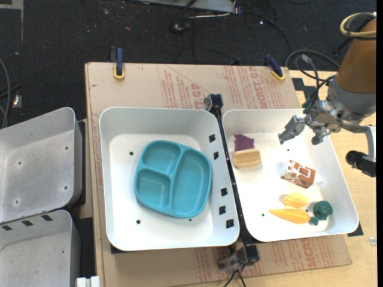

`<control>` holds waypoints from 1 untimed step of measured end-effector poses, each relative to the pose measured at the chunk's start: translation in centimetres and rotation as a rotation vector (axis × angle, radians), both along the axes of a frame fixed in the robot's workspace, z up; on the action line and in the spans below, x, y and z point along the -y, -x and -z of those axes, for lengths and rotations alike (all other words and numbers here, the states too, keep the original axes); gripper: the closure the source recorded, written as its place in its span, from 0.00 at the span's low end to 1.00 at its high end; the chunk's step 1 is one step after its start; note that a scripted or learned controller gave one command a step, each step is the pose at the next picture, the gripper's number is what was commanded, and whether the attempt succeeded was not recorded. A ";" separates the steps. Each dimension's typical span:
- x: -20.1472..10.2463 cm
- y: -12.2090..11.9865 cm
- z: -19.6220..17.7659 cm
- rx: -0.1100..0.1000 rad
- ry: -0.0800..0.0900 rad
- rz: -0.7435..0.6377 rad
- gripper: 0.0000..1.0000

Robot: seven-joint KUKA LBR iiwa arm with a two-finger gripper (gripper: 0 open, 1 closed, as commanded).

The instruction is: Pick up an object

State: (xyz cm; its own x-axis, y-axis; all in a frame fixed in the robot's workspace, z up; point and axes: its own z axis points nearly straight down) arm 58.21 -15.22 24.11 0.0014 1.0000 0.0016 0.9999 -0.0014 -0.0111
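The right bin holds several small toys. A purple piece and a tan bread block lie by its left wall. An orange-and-white box rests mid-bin. Near the front lie a yellow piece, an orange carrot and a green broccoli. My gripper hangs over the bin's back right part, above and behind the box. Its fingers are spread open with nothing between them.
A teal divided plate lies in the left bin. A black divider strip runs between the bins. Grey metal trays sit off the bench's left side. Clamps hold the board's back edge.
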 end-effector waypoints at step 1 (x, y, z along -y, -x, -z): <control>0.0 -0.2 -0.6 0.011 0.002 -0.003 0.00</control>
State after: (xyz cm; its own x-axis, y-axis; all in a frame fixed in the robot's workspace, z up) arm 58.45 -15.18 24.71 -0.0011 1.0000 -0.0002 1.0000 0.0011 -0.0002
